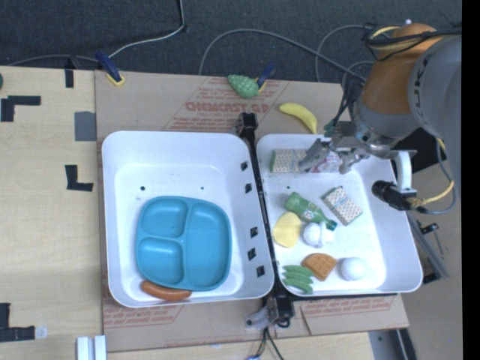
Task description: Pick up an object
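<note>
My gripper (328, 158) hangs over the back of the right bin (394, 238), its two fingers spread open, and I see nothing held between them. A speckled grey block (283, 160) lies just left of the fingers. In front of the gripper lie a green bottle (303, 206), a patterned packet (342, 205), a yellow lemon-like piece (286, 229) and a small white item (313, 235). Nearer the front rim are an orange waffle piece (320, 265), a white egg (352, 268) and green pea pods (298, 278).
The left bin (127, 163) holds a blue divided plate (184, 242) and an orange sausage (165, 291) at its front. A banana (298, 115) and a green toy (244, 85) lie on the cardboard behind the bins. Cables run across the back.
</note>
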`<move>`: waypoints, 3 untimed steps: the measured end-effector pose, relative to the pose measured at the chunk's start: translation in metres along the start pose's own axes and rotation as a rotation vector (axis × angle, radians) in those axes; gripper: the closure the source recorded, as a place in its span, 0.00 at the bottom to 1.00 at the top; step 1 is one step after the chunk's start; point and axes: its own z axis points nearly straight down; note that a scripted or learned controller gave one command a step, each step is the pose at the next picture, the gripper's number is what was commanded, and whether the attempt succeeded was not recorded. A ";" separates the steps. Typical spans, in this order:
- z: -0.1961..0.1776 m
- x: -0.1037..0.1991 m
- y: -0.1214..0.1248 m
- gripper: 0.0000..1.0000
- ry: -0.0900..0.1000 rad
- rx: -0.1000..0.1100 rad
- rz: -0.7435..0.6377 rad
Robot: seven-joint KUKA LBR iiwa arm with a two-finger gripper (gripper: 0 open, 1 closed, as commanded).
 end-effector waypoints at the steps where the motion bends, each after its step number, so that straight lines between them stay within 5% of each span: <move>1: 0.103 0.020 -0.015 0.00 0.000 -0.003 0.001; 2: 0.103 0.020 -0.030 0.00 -0.003 -0.007 0.000; 3: 0.093 0.019 -0.030 1.00 -0.003 -0.007 0.000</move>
